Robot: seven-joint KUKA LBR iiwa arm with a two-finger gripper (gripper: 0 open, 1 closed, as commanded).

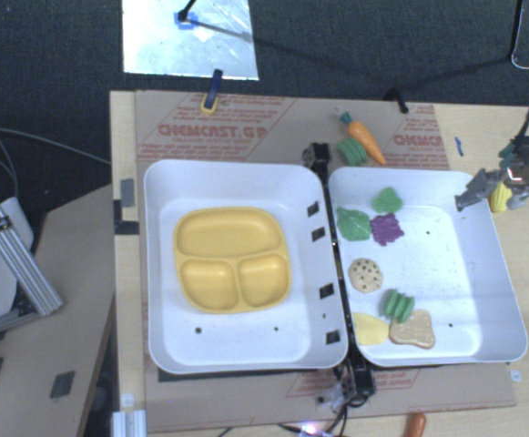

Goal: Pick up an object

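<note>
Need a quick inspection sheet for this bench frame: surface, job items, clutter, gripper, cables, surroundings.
Surface: two shallow white bins, left bin, right bin, on printed cardboard.
Job's things: in right bin, green leaf toys, purple grape toy, round cookie, green ridged piece, toast slice, yellow wedge.
Clutter: yellow divided tray in left bin; toy carrot behind the bins.
Grippers: gripper over right bin's far right rim; a small yellow thing beside it, grasp unclear.
Cables: grey cables at left.
Surroundings: foil sheet on dark carpet.
</note>
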